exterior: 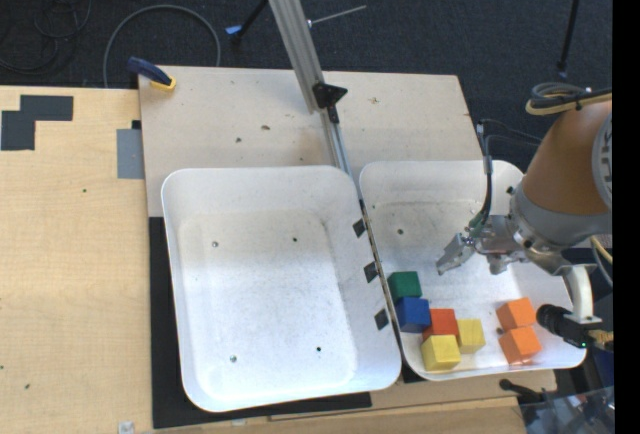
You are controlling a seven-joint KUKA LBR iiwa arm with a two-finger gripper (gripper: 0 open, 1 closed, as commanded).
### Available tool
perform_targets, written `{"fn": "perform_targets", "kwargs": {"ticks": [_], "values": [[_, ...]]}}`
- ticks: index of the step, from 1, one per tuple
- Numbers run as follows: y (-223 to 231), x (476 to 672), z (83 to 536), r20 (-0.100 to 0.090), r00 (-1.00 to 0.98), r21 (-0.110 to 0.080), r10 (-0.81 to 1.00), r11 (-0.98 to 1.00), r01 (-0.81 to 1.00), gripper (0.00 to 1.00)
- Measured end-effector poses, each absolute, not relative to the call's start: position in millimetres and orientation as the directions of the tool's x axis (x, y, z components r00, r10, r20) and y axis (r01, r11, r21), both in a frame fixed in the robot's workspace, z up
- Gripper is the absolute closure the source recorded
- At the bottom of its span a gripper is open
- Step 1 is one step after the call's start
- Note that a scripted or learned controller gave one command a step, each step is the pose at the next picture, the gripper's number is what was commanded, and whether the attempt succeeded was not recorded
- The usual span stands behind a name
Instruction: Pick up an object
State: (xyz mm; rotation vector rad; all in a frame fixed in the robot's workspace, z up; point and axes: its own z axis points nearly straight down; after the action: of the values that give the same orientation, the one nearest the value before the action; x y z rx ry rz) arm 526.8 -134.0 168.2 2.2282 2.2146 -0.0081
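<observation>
**Tool hung over open floor of the right bin, blocks bunched at the near edge**

The arm reached in from the right, and its tool hung above the middle of the right bin. Its two fingers stood apart, spread wide, with nothing between them. One finger pointed left toward the divider side, the other sat closer to the wrist.

The blocks lay near the tool, toward the bin's near rim, in two clusters. Along the left wall, the green block sat just beside the wall, with the blue block touching it on the near side. The red block pressed against the blue one, and two yellow blocks followed: the larger yellow block close to the near rim, the smaller yellow block just to its right. Two orange blocks lay apart from that cluster, close to the near right corner.

The far half of the right bin showed bare white floor, open on all sides of the tool. The left bin showed only its speckled white floor. Black clips marked the seam where the two rims met. A slanted metal rail crossed the tabletop behind the bins.
</observation>
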Motion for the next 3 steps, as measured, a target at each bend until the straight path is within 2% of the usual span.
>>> {"fn": "perform_targets", "kwargs": {"ticks": [1, 2, 3], "values": [[-99.0, 559.7, 90.7, -0.004, -0.001, 0.009, 1.0, 0.001, 1.0, 0.0], [-33.0, 546.6, 194.6, 0.003, -0.005, 0.004, 1.0, 0.005, 1.0, 0.0], [-35.2, 545.1, 199.7, 0.001, -0.007, -0.006, 1.0, 0.007, 1.0, 1.0]]}}
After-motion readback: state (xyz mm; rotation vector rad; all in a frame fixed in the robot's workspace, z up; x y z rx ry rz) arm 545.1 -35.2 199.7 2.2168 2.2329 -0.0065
